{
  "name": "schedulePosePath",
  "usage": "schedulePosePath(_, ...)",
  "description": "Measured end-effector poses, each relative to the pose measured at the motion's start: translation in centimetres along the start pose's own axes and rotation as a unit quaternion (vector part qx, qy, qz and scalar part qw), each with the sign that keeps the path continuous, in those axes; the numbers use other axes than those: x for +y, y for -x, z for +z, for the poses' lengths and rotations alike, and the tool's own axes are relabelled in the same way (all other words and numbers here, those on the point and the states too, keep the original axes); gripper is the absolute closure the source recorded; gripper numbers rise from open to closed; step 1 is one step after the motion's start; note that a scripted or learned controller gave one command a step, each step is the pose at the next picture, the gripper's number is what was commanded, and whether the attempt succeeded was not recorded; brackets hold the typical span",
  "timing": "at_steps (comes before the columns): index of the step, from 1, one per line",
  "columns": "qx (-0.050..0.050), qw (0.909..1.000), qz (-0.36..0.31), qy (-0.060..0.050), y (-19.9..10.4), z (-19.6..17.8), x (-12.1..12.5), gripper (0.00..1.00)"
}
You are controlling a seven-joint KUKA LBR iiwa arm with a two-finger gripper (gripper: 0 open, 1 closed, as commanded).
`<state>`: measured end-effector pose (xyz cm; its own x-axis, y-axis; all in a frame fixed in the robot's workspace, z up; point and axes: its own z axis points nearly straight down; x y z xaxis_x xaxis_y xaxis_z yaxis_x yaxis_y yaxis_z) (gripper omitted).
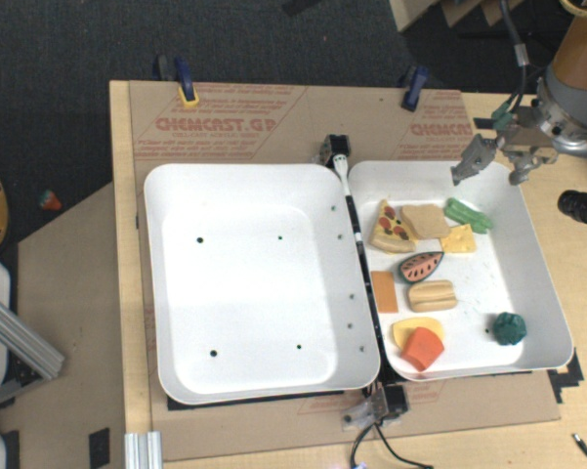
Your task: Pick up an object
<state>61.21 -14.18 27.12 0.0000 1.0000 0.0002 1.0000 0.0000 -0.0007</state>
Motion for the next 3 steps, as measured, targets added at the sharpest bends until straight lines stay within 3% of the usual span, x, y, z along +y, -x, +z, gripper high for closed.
schedulePosePath(1,0.0,1.0,0.0,0.002,0.0,-1.1,0.1,1.0)
schedulePosePath(2,-0.003,0.9999,-0.002,0.012,-1.9,-21.9,5.6,1.0)
schedulePosePath(3,0.001,1.0,-0.002,-0.001,-6.3,-21.3,1.3,1.0)
